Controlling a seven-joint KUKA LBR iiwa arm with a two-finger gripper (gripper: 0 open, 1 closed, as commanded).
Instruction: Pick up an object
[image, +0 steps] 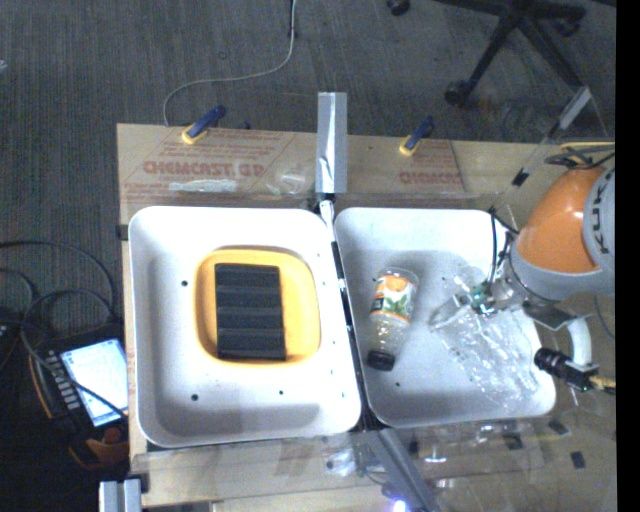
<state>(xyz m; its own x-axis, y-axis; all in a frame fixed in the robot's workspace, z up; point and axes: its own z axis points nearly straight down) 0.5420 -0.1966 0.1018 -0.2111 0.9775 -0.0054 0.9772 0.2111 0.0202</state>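
A small plastic bottle (390, 312) with an orange label and a black cap lies in the right bin (420, 238), near its left wall, cap toward the front. To its right lies a crumpled piece of clear plastic (492, 352). In the left bin (152, 300) sits a yellow block (258, 305) with a black ridged top. My gripper (478, 297) is low over the right bin's right side, at the upper edge of the clear plastic and well right of the bottle. The orange wrist band (565, 235) hides most of it from above.
A cardboard sheet (230, 165) with two blue-and-yellow clamps lies behind the bins. A metal post (331, 140) stands at the back between them. A cable and a small black part (560, 365) hang by the right bin's right wall. A tablet (85, 375) lies on the floor at left.
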